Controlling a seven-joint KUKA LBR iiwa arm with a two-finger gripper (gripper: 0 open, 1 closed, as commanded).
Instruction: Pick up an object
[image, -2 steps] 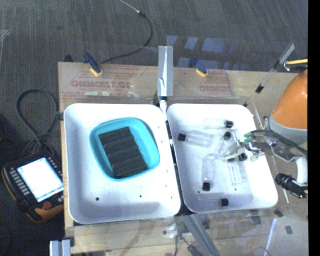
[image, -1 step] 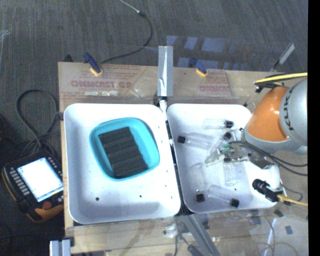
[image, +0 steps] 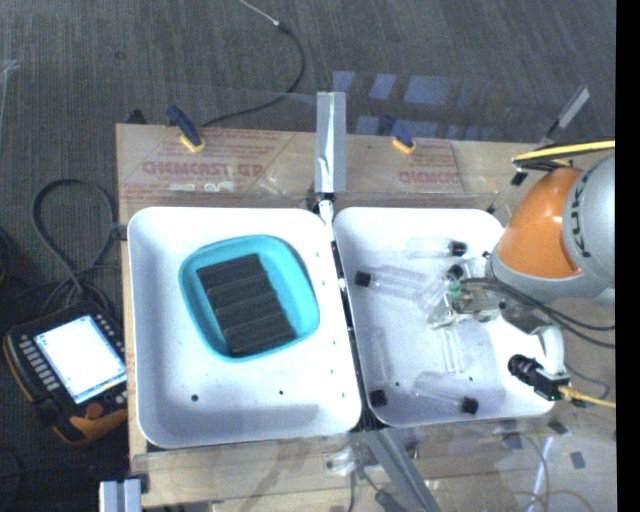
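Several clear plastic tubes with black caps lie scattered in the right bin (image: 400, 225). One tube (image: 430, 247) lies near the bin's far wall, another tube (image: 388, 281) is left of centre, and a third tube (image: 440, 391) rests near the front wall. My gripper (image: 458, 290) reaches in from the right below the orange band (image: 540, 240). It hangs low over a cluster of tubes (image: 442, 305) in the middle of that bin. Glare and the clear plastic hide its tips. The left bin (image: 160, 390) holds a blue tray (image: 300, 270) with a black ridged block (image: 245, 303) inside.
A metal divider post (image: 330, 140) stands behind the seam between the bins. Cables and a black connector (image: 528, 371) trail over the right bin's right rim. A teach pendant (image: 68, 362) lies on the floor at the left. Clamps (image: 184, 127) hold the board's back edge.
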